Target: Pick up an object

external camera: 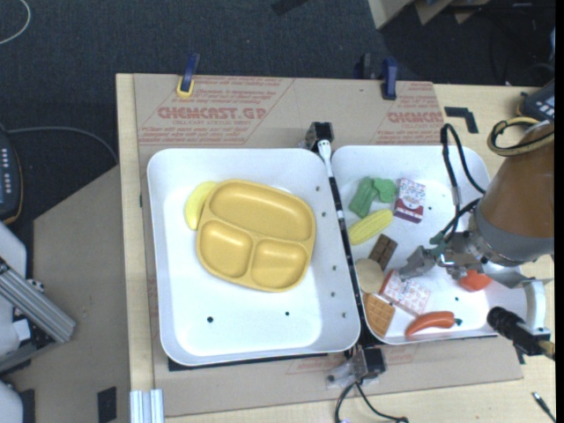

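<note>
While the left bin (172,263) holds a yellow divided tray (256,233) lying over a yellow banana-shaped piece (196,203) at the tray's left edge, the right bin (348,161) carries the small items: green leafy toy (371,194) toward the bin's back, corn cob (370,226) just in front of it, a red-and-white packet (410,200) beside them, a brown block (382,251), a waffle piece (378,314), a printed card (407,293) and a red sausage (431,322) at the bin's near edge. Over that bin's right half hangs the gripper (421,263), just above the printed card; whether it is released or clenched I cannot tell.
</note>
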Available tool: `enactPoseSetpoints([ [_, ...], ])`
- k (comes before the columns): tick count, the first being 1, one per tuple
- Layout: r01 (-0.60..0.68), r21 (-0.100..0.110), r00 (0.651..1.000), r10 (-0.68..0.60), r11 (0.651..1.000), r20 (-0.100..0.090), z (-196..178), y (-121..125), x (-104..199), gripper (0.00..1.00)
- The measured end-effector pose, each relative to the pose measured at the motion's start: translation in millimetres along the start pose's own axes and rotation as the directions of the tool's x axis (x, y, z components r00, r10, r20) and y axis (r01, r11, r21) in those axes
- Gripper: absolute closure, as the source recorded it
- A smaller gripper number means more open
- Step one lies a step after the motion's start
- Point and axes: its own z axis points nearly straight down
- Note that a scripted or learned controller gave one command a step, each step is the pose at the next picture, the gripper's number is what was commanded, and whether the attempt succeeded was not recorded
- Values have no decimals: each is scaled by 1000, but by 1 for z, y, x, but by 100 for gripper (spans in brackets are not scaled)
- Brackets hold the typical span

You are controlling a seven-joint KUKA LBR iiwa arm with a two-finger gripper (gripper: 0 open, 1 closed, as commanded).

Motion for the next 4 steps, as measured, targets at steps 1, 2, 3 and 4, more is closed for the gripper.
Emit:
enactPoseSetpoints([
  [1,0,-5,1000,0,1000,1,46,7,-4,0],
  [2,3,-9,1000,-3,1000,-4,59,9,-2,0],
  [3,1,-19,1000,-1,1000,-1,46,11,-3,100],
  [4,3,-14,1000,-3,1000,4,-15,11,3,100],
])
